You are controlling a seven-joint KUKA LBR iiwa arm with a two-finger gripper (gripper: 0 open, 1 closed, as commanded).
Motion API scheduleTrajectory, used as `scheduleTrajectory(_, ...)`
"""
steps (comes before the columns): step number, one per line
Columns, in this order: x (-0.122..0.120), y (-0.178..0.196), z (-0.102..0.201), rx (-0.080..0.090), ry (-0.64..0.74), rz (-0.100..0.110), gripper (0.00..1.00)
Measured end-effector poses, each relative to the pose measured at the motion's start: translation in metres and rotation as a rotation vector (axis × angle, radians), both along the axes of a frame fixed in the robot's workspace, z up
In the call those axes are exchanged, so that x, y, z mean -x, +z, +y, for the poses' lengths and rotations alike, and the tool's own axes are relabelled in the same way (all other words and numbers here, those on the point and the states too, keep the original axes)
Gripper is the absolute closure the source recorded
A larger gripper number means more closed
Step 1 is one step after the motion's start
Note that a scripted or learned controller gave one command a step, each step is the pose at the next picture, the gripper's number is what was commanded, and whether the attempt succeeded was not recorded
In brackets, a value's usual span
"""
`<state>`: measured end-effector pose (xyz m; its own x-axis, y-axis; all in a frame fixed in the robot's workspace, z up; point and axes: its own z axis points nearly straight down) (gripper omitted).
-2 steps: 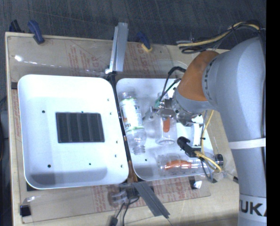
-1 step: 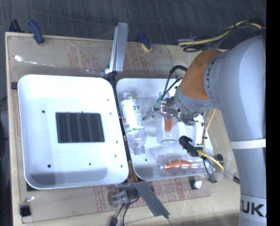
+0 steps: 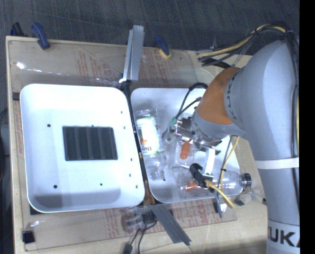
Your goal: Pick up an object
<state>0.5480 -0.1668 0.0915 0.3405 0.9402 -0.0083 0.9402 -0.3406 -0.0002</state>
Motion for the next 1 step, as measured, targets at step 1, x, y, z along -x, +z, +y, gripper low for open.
scheduleTrajectory(1,-0.031,0.1602,0.0147,-0.009,0.147,0.001,1.0)
